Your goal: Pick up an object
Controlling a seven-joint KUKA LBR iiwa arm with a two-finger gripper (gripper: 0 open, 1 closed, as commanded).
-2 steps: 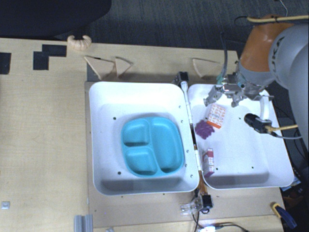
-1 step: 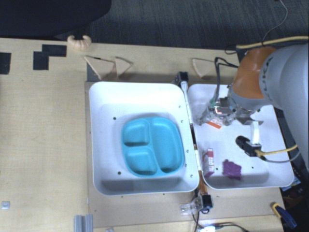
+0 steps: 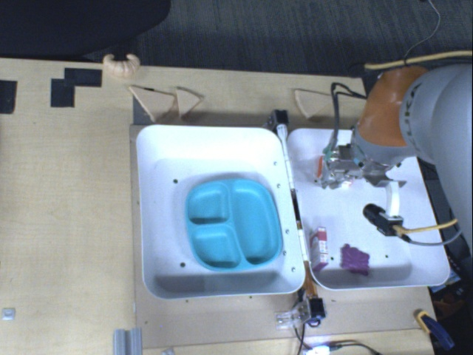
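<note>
A turquoise divided plate [image 3: 233, 222] lies in the left bin [image 3: 159, 161]. In the right bin [image 3: 421, 268], near the front, a small red and white tube [image 3: 321, 245] lies beside a crumpled purple thing [image 3: 355, 259]. My gripper [image 3: 336, 170] is down in the back left part of the right bin, well behind both of those things. A small orange-red thing [image 3: 321, 167] shows at its left side, touching or just beside it. Whether that thing is between the fingers is hidden.
A thin black and white rod [image 3: 288, 176] runs along the wall between the two bins. Cables and a connector [image 3: 307, 313] lie on the bench in front of the bins. The arm covers the back right of the right bin.
</note>
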